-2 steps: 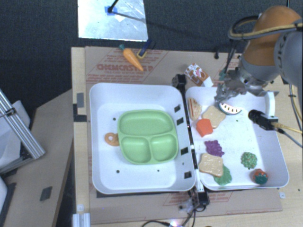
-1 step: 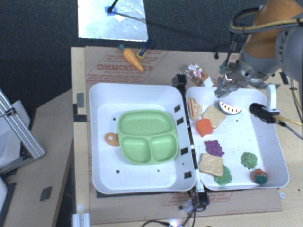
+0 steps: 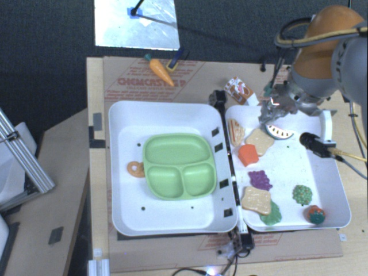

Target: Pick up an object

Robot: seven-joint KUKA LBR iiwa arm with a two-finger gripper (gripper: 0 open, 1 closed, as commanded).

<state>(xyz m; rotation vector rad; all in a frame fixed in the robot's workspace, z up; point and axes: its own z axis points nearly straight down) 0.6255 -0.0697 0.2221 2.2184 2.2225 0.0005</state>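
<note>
Above the far end of the right bin: end effector [image 3: 270, 115], low over the white floor, arm coming in from the right
Grip: cannot tell whether open or closed - nothing visibly caught in it
Watermelon slice [image 3: 280, 133]: on the floor of the right bin [image 3: 290, 165], just beside the end effector, on its near side
Bread slice [image 3: 260, 141]: close to the watermelon slice, toward the divider between the bins
Orange block [image 3: 248, 154]: touching the near edge of that bread slice
Ridged tan piece [image 3: 236, 132]: against the right bin's left wall
Grapes [image 3: 260, 180]: purple, mid-bin, near the orange block
Second bread slice [image 3: 256, 199]: at the near end, partly overlapping a green leaf [image 3: 272, 214]
Broccoli [image 3: 302, 194]: near end, right of the grapes
Red and green ball [image 3: 314, 214]: in the near right corner
Wrapped snack [image 3: 237, 89]: at the right bin's far left corner, by the rim
Left bin [image 3: 126, 137]: green divided plate [image 3: 178, 165] in the middle - small pretzel [image 3: 135, 169] just beside its left edge
Carrot [image 3: 160, 72]: on the table [image 3: 195, 79], beyond the left bin
</note>
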